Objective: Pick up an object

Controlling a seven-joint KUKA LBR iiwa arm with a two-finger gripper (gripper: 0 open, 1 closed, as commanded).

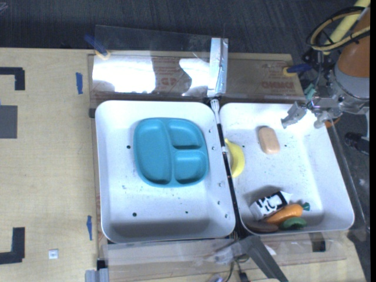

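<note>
In the right bin [329, 175] a tan oval piece [269, 140] lies near the back. A yellow curved piece [237, 158] rests against the bin's left wall. At the front sit a black-and-white item [269, 203] and an orange carrot with a green top [287, 213], above a brown piece [264, 226]. My gripper [306, 117] hangs over the bin's back right corner, up and right of the tan piece. It is open, with nothing between its fingers.
The left bin [111, 187] holds a blue divided plate [171, 151]. A clear upright panel [158, 63] and a metal post [217, 66] stand behind the bins. Yellow and black cables [338, 28] loop above the arm's wrist.
</note>
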